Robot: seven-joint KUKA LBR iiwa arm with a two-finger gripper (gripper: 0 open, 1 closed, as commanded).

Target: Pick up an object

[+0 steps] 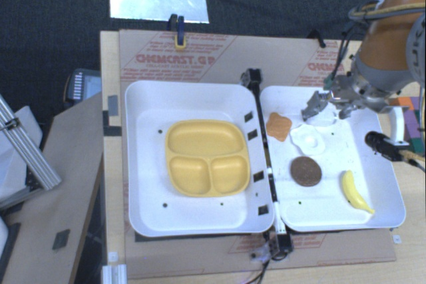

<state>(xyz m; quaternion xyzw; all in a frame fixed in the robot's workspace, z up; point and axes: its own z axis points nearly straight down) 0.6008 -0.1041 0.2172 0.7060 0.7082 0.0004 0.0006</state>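
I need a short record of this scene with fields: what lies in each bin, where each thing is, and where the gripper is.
left bin: one yellow tray with three compartments, in the middle
right bin: four loose things
orange-brown square piece: far part, near the bin's left wall
white flat piece: just right of the square piece
brown disc: nearer the camera than the white piece
banana: near right part
gripper: above the far part of the right bin; grasp cannot be judged
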